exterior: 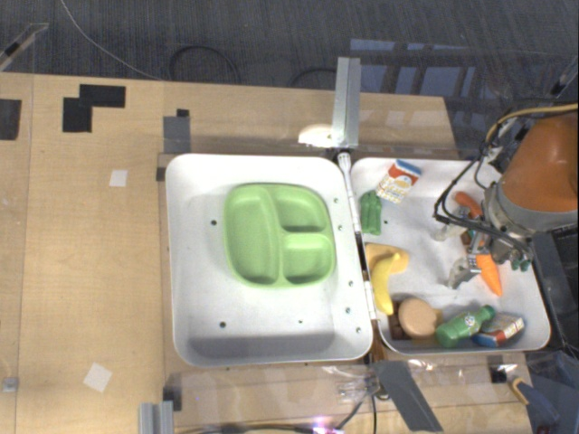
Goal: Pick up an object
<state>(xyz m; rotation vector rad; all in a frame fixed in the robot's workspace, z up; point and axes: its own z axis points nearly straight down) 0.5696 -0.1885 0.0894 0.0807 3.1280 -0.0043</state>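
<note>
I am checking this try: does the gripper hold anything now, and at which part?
It cannot be told. The gripper is low in the right bin, close beside the carrot, but a hold is not visible.

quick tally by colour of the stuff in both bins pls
green: 3 - divided plate, small block, bottle
yellow: 1 - banana
orange: 1 - carrot
tan: 1 - round disc
white with red and blue: 1 - carton
blue and red: 1 - can
total: 8
</note>
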